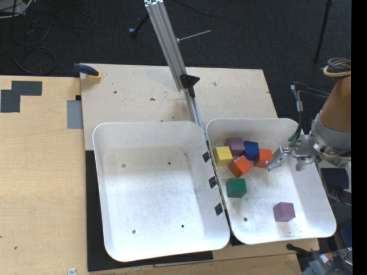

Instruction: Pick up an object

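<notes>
Red block [264, 157] sits just beside the claw [277, 158], grip unreadable; 5 crowded blocks could jam or deflect a grab.

A pale wooden bench [172, 90] carries two shallow white bins side by side, touching along their inner walls. The left bin [109, 153] sits on a black mat [92, 211]; the right bin [321, 211] lies beside it. A slanted aluminium rail [169, 44] rises from the bench behind them. A blue-and-yellow clamp [87, 70] rests at the far left corner.
</notes>
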Action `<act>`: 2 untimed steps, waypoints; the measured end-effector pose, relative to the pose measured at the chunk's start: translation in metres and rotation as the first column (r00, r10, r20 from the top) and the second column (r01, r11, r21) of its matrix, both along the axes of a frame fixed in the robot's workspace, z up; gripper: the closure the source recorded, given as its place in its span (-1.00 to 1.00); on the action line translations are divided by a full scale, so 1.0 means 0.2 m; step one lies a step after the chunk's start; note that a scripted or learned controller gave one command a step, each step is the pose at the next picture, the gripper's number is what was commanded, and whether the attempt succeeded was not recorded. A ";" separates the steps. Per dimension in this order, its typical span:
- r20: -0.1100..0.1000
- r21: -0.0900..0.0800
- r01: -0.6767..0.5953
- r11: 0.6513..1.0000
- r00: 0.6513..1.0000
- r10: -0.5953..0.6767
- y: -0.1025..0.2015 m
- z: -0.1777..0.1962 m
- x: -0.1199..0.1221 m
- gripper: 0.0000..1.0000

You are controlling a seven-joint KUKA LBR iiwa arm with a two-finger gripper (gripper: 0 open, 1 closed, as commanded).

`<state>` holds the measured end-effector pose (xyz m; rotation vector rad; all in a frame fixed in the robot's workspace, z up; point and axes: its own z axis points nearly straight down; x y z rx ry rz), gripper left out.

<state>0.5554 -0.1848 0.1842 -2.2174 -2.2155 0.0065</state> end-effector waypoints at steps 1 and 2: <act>0.000 0.000 0.000 1.000 1.000 0.000 0.02 -0.22 -0.01 -1.00; 0.007 -0.001 0.002 1.000 1.000 -0.002 0.02 -0.46 -0.01 -1.00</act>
